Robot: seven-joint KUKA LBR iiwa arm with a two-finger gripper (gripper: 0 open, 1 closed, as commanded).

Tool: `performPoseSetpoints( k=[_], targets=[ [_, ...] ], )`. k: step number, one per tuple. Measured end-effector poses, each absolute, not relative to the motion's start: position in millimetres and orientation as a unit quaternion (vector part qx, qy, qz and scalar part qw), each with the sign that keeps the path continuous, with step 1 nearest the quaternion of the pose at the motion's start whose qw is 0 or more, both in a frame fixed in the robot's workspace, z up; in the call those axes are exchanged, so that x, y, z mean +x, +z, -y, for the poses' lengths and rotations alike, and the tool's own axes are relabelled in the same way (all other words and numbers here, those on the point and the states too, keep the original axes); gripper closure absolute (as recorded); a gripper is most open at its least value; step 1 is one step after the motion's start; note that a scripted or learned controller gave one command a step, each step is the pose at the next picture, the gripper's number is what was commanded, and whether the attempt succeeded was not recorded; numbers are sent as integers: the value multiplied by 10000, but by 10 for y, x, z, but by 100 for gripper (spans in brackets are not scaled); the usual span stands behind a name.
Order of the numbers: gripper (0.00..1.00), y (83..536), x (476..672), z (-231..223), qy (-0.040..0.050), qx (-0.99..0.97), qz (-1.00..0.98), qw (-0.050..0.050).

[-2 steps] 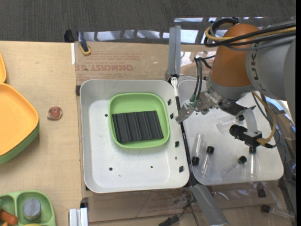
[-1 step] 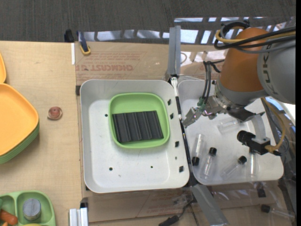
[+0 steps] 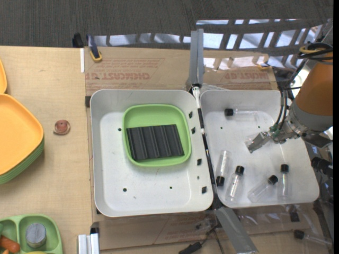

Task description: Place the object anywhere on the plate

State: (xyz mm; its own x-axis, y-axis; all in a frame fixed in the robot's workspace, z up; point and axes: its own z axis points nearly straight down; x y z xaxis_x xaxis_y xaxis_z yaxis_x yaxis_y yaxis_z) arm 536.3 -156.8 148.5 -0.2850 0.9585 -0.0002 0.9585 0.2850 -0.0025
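My arm reaches in from the right, and my gripper hangs over the right bin, tilted toward its middle; from this angle I cannot tell whether it is released or clenched, and I see nothing caught in it. Beneath and around it lie several clear vials with black caps: one vial near the bin's far wall, one by the left wall, another just beside that, and two more toward the near right corner, all resting on the bin floor and apart from my gripper. The green plate sits in the left bin, toward its far side, with a dark ribbed rectangular block lying flat across it. Out on the desk to the left are stacked orange plates, a small reddish round piece, and a green divided tray at the near corner.
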Motion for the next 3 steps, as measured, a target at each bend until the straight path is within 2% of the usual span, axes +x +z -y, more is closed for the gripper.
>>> performPoseSetpoints(
  k=[1,2,3],
  targets=[
    [0,2304,5388,2052,11,-6966,7175,-5],
    [0,3293,5801,2222,11,-7180,6961,-4],
    [0,3910,6109,2208,13,-7494,6621,-3]
  ],
)
